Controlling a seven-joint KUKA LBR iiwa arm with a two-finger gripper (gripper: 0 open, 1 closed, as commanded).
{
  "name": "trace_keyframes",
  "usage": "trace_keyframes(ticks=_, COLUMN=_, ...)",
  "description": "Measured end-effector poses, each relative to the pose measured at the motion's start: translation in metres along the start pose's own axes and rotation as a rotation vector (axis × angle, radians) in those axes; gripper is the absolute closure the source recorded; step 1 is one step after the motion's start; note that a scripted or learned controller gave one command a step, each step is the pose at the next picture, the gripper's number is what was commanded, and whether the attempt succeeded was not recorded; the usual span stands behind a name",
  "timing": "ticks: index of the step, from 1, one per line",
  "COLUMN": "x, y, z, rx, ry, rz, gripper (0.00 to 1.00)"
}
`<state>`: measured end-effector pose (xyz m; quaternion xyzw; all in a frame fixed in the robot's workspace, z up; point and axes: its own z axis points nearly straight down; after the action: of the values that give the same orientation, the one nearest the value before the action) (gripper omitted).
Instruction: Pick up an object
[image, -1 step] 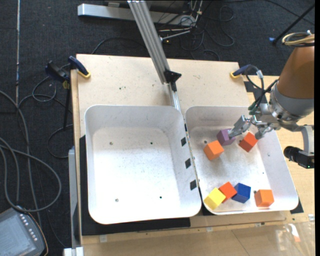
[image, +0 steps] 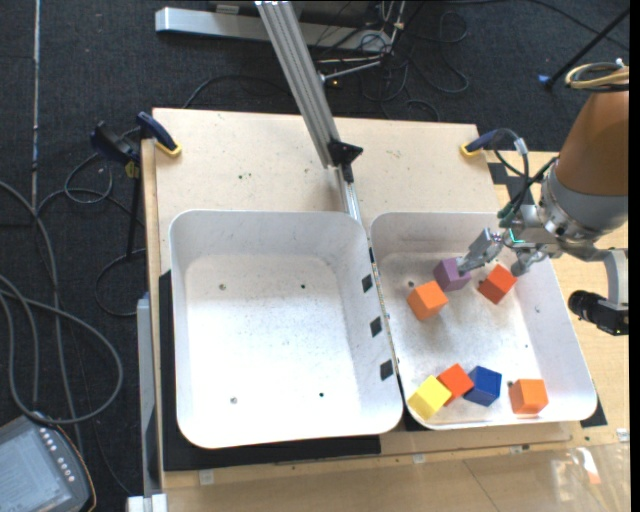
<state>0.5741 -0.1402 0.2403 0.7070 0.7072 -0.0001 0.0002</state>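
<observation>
Gripper (image: 497, 256) spread wide over right bin (image: 560, 330) — red-orange block (image: 496, 285) just below, purple block (image: 451, 272) beside.

the pincer (image: 497, 255) hangs over the right bin (image: 560, 330), fingers spread. a purple cube (image: 451, 272) and a red-orange cube (image: 496, 285) sit just beneath it.

Arm comes in from the right side of the view, big orange band up top and the grey wrist section right under it. From there it angles down and to the left toward the claw (image: 497, 252), which sits low. The two fingers are spread apart, one pointing left and the other angled down to the right. There's cabling looped along the wrist, plus a small teal light glowing near the claw's base.
</observation>
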Motion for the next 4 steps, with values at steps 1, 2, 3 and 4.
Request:
trace_keyframes(ticks=1, x=-0.003, y=0.003, z=0.044, rx=0.004, ry=0.0, rz=0.001, gripper=0.0)
trace_keyframes(ticks=2, x=0.001, y=0.006, z=0.107, rx=0.007, ry=0.001, rz=0.001, gripper=0.0)
trace_keyframes(ticks=3, x=0.0, y=0.012, z=0.12, rx=-0.021, ry=-0.004, rz=-0.002, gripper=0.0)
trace_keyframes(ticks=4, x=0.0, y=0.014, z=0.11, rx=-0.026, ry=-0.004, rz=0.001, gripper=1.0)
